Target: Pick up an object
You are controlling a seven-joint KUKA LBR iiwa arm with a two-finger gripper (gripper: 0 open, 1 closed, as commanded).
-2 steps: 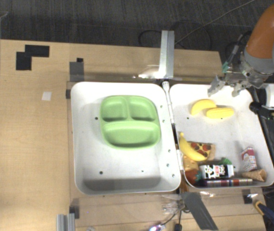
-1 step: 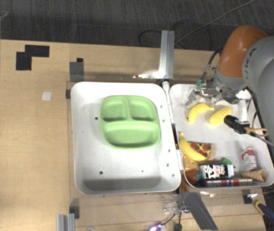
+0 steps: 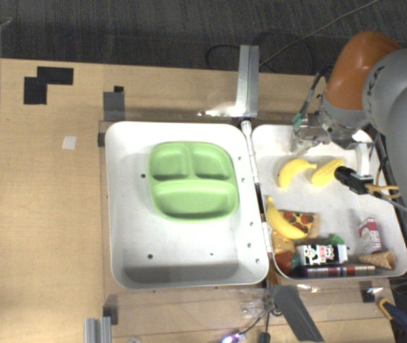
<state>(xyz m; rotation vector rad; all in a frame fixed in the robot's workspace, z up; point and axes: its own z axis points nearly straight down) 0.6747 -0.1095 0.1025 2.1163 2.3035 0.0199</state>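
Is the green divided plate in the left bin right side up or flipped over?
Right side up. The green plate lies flat in the left bin, its three hollow compartments facing the camera, nothing in them.

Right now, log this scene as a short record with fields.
left bin: holds a green tray with three compartments
right bin: two bananas side by side near the top, a third banana at its left wall, a pizza slice toy, a black-and-white carton, a red can, an ice cream cone
arm: over the right bin's top right corner
gripper: just above the two bananas, fingers unclear
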